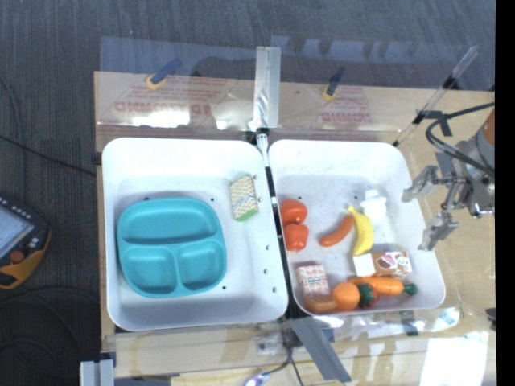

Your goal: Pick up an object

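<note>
My gripper (424, 215) hangs over the right rim of the right bin (322, 153), open, with nothing between its fingers. In that bin lie two red tomatoes (294, 211), an orange sausage (336, 232), a yellow banana (363, 232), a white block (374, 208), a small printed box (393, 262), a carrot (385, 286), an orange (346, 296) and a wrapped pastry (311, 279). The white block and the banana are the nearest to the gripper, to its left.
The left bin (121, 159) holds a teal divided plate (170, 244) and a yellow-green sponge (243, 197) near its right wall. A metal post (266, 87) stands behind the bins. Cables (451, 127) run at the far right.
</note>
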Tool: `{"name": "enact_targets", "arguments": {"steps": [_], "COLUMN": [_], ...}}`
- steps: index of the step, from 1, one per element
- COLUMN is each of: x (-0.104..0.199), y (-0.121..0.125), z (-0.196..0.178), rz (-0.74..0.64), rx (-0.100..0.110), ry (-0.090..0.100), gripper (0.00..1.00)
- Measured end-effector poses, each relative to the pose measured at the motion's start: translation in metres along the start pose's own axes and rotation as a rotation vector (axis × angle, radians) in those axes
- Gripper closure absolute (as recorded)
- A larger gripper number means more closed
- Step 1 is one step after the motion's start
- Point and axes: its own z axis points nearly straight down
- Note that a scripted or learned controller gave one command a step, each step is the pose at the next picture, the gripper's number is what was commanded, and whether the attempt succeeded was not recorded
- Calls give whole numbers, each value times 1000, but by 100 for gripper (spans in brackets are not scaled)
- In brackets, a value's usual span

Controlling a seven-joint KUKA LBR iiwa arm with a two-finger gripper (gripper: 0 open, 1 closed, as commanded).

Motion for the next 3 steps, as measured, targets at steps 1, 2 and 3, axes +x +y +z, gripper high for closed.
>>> {"name": "enact_targets", "arguments": {"steps": [1,2,3], "x": [2,-4,-78], "y": [37,122,120], "z": [136,157,158], "rz": [242,217,185], "rx": [-1,-1,0], "ry": [2,-9,-14], "gripper": [0,0,0]}}
